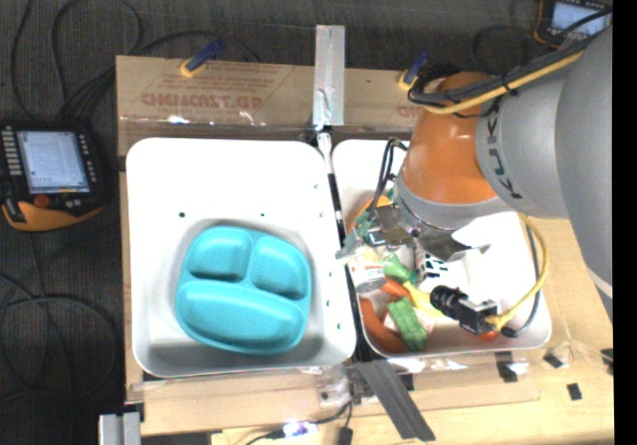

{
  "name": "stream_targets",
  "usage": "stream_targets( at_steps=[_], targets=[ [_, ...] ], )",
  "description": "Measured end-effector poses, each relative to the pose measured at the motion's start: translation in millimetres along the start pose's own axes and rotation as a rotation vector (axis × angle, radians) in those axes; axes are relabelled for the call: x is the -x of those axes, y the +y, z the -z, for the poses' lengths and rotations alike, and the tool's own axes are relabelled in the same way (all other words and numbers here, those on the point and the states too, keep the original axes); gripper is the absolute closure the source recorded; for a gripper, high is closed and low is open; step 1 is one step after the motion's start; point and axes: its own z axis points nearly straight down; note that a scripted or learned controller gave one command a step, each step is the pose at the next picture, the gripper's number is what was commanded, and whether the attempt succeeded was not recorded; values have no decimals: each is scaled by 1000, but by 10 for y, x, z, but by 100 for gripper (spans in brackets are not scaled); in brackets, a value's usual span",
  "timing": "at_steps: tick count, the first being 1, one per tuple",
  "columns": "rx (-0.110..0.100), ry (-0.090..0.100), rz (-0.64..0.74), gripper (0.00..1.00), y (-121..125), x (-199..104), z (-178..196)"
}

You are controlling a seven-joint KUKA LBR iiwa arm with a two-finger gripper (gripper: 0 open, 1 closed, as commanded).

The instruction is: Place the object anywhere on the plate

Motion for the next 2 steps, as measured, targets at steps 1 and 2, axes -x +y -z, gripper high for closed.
stream_targets(
  at_steps=[1, 2],
  targets=[
    [2, -1, 187, 100, 500, -954, 864],
    [2, -2, 187, 0, 500, -951, 865]
  ],
)
